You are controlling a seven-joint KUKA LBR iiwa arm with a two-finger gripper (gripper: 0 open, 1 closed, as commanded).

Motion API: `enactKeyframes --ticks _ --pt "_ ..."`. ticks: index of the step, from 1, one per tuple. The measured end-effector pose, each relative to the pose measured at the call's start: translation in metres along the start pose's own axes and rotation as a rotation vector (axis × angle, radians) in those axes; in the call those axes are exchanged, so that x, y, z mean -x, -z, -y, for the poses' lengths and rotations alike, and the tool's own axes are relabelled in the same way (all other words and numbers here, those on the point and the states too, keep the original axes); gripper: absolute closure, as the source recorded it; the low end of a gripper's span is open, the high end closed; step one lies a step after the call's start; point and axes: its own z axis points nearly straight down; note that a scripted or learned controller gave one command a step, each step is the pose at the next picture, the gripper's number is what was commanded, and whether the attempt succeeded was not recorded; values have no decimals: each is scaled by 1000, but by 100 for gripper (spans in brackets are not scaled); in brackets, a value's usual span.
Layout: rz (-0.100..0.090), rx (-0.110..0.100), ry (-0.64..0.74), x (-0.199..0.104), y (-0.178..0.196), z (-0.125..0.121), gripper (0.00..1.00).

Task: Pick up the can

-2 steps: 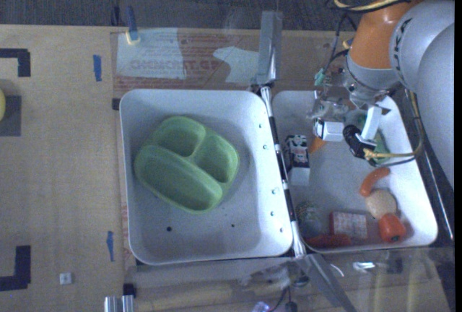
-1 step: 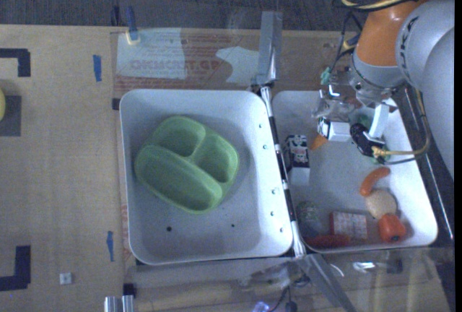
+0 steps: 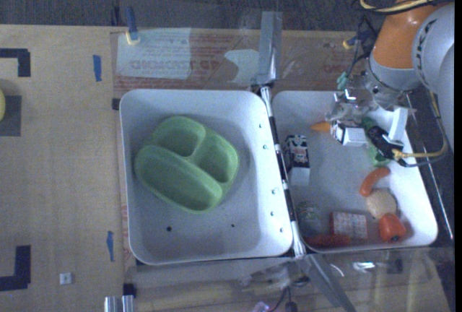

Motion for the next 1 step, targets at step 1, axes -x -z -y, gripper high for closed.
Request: enactKeyframes --ticks 1 --pt "-2 -4 7 -9 19 24 100"
